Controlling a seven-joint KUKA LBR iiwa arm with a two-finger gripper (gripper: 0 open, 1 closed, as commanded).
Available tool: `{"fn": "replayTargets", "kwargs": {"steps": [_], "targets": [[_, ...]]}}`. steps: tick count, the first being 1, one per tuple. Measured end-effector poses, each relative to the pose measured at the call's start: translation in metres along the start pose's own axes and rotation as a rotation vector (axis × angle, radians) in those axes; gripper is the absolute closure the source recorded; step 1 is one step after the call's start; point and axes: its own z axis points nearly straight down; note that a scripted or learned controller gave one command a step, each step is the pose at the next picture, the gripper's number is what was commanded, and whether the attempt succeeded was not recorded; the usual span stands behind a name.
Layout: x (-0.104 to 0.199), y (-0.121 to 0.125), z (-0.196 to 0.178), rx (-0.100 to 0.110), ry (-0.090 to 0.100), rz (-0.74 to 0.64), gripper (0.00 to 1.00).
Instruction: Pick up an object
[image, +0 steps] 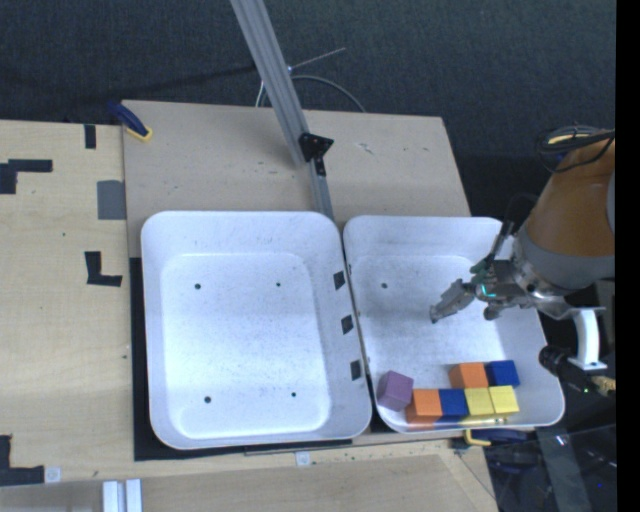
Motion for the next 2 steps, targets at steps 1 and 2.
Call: {"fn": "replayTargets", "kwargs": {"steps": [1,2], "targets": [[0.041,-0.003,0.052,0.006,0.001,-0.001,0.00],[0.039,-0.017,0.114,0.008,-0.001,0.003,0.00]]}}
